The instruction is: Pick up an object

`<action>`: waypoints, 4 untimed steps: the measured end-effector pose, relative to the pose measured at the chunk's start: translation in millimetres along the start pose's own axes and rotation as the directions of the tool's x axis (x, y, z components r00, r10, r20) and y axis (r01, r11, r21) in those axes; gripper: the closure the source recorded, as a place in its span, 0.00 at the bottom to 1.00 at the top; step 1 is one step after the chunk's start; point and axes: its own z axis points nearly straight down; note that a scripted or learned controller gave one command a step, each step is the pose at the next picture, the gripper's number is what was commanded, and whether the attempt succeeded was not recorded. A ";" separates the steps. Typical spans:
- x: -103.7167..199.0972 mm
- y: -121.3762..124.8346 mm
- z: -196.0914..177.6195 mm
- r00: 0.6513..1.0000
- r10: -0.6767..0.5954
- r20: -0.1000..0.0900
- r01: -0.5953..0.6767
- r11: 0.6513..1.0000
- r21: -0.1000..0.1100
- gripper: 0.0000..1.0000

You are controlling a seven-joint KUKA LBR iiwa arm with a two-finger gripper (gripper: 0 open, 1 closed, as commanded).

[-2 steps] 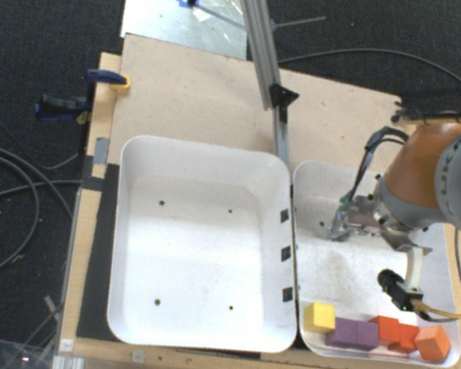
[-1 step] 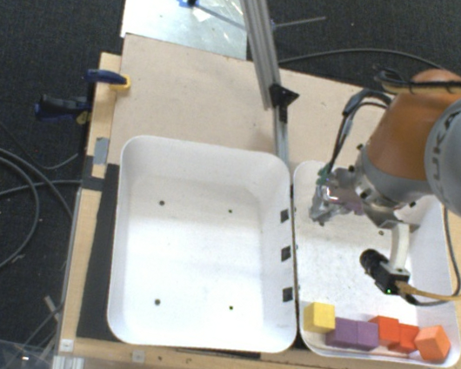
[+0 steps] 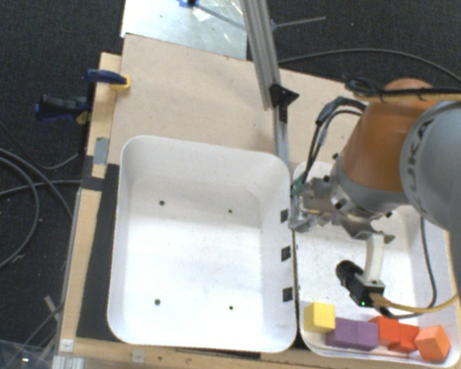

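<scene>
The grey arm with an orange band (image 3: 377, 152) is reaching over the right shallow white plastic bin (image 3: 322, 266). Its tool (image 3: 307, 209) is hanging near that bin's far left corner, just beside the wall that meets the left shallow white plastic bin (image 3: 193, 243). The wrist is covering the tool from above, so I cannot tell whether it is released or clenched. Four small blocks are lying in a row along the right bin's near edge. From left to right they are a yellow cube (image 3: 320, 316), a purple rectangular block (image 3: 352, 334) that appears to be touching it, a red-orange block (image 3: 394, 334) and an orange block (image 3: 432, 344) by the near right corner. All four are sitting apart from the tool. Both bins are resting side by side on the pale board desk (image 3: 193, 93).
</scene>
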 end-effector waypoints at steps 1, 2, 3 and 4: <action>-2.5 1.7 -11.3 1.000 0.001 0.001 -0.001 1.000 -0.004 1.00; -2.4 2.6 -22.0 1.000 -0.003 0.000 0.003 1.000 -0.007 1.00; 19.1 -24.6 0.8 1.000 0.003 0.001 -0.003 1.000 0.000 1.00; 17.7 -22.1 -11.5 1.000 0.003 0.001 -0.003 1.000 -0.006 1.00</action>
